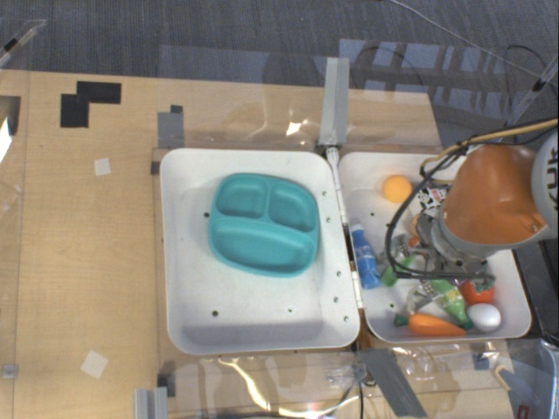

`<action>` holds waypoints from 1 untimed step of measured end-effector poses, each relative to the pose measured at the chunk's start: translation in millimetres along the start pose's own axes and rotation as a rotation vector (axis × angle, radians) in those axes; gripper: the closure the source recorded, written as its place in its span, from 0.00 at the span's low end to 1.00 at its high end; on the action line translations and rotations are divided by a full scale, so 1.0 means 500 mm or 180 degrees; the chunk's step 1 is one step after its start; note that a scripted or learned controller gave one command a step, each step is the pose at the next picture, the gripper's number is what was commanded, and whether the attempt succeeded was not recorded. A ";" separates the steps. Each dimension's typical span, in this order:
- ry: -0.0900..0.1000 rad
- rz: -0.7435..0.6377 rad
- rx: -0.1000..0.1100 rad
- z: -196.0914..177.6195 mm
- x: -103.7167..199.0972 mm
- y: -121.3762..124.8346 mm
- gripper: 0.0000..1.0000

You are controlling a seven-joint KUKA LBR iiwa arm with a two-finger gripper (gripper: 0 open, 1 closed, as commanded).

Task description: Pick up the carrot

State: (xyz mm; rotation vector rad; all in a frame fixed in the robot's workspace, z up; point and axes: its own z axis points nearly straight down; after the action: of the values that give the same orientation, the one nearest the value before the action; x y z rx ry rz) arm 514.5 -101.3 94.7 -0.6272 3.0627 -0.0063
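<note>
Carrot (434, 326) lies at bottom of right bin (371, 317), lower right of frame, beside white egg (486, 317). Gripper (430, 297) just above it; can't tell fingers' state, arm blocks view. Teal plate (262, 223) in left bin (188, 260).

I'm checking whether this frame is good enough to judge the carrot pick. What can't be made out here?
- Hand: the arm's orange band and wrist cover it from above, so its grip state is unreadable.
- Carrot: lies at the right bin's near edge; whether anything touches it is unclear.
- Green item: partly hidden under the wrist, identity unclear.
- Blue bottle: label too small to read.
</note>
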 end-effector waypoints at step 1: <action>-0.0005 0.0060 0.0000 -0.120 -0.159 -0.042 0.00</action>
State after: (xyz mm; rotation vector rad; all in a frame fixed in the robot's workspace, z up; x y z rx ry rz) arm 594.8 -89.3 156.1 -0.5979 3.0671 -0.0055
